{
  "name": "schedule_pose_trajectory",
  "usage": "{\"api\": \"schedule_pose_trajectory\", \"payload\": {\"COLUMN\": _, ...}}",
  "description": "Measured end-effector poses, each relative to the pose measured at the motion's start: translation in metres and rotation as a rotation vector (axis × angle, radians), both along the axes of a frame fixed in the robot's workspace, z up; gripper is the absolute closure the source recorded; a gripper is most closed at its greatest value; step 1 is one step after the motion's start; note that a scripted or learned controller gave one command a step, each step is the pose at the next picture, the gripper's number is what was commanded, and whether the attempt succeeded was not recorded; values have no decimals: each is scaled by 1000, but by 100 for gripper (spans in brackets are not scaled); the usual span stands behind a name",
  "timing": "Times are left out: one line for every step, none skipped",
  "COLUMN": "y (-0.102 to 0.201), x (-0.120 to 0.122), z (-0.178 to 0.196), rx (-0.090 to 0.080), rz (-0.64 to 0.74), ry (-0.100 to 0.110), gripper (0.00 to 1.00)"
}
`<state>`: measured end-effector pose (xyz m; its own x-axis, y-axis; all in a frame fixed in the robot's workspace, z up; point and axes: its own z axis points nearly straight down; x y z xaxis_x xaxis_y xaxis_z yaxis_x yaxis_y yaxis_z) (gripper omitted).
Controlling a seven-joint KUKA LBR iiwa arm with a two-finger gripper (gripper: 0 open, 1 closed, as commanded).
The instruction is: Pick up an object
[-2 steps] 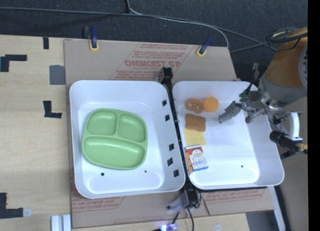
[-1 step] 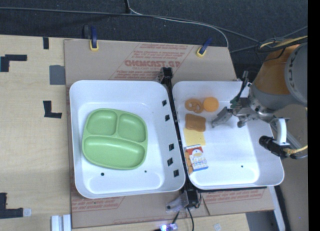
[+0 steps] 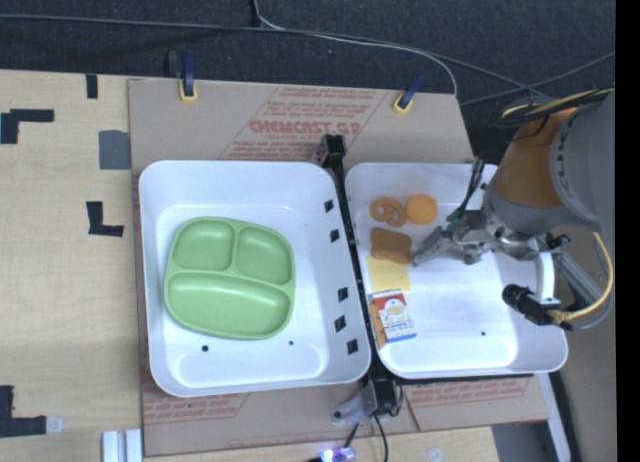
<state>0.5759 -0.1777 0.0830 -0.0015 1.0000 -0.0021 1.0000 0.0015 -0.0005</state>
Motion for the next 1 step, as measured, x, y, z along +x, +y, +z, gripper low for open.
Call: {"api": "schedule_pose_trajectory", "payload": {"y": -1, "x": 1, "z": 14, "rx": -2, "rz": 0, "ry": -5, "gripper": 100}}
